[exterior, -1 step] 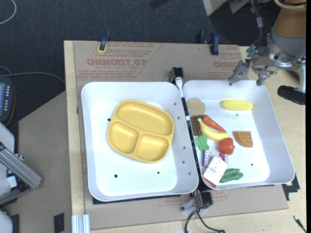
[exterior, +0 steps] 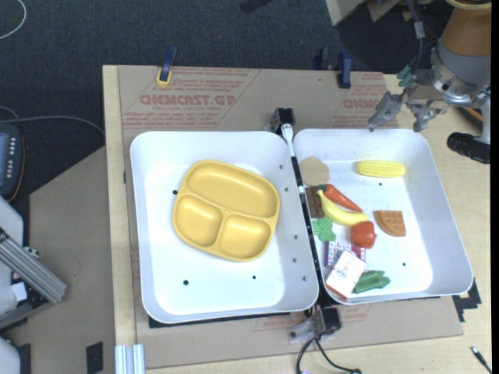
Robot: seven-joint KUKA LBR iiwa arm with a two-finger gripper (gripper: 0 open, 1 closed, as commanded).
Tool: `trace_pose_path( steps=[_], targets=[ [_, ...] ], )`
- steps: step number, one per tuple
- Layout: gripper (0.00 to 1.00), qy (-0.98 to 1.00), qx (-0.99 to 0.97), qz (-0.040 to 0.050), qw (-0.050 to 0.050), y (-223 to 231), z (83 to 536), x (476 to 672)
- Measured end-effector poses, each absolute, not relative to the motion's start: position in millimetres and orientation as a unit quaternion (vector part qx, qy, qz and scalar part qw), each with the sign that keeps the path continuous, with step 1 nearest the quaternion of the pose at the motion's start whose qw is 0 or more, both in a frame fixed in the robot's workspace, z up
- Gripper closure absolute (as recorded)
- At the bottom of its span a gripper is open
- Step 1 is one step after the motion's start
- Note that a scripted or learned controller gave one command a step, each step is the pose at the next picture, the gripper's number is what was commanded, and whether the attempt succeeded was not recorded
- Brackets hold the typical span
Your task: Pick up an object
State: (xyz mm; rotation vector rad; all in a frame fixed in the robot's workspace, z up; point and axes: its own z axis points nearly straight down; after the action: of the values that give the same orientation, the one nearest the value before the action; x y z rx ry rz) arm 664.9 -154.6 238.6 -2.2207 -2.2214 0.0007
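White plastic forms two shallow bins side by side on a tan cardboard-covered surface [exterior: 234, 92], seen from above at a slant.

At the lower edge of the frame, the right bin [exterior: 437, 209] holds its nearest items in the lower left corner: a small white and red packet [exterior: 345, 272] touching a green pepper-like toy [exterior: 370, 281]. Just above them sit a red tomato [exterior: 363, 235] and a green leafy piece [exterior: 323, 229]. A yellow banana [exterior: 343, 211] lies at a slant against an orange-red carrot [exterior: 343, 199], and a brown wedge like a toast slice [exterior: 391, 223] rests just to the right, apart from them. Higher in this bin, a tan round disc [exterior: 314, 170] lies by the left wall, and a yellow corn cob [exterior: 380, 168] lies on its own near the upper middle.

The left bin [exterior: 156, 279] holds one yellow divided plate [exterior: 225, 209] with three compartments, lying in the middle.

Farther up, a blue and yellow clamp [exterior: 165, 70] and a dark blue clamp [exterior: 343, 67] grip the top edge of the cardboard.

In the upper right of the frame, the gripper [exterior: 400, 114] hangs just beyond the far rim of the right bin, above the corn cob and well apart from it. Its jaws are spread open with nothing between them. Behind it rises the grey and orange arm [exterior: 468, 29].
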Motion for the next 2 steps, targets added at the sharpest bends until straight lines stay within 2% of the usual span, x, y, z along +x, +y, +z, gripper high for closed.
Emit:
trace_pose_path(
  steps=[2],
  targets=[
    [0.0,-0.707,-0.707,0.0014,0.002,-149,148,657.1]
  ],
)
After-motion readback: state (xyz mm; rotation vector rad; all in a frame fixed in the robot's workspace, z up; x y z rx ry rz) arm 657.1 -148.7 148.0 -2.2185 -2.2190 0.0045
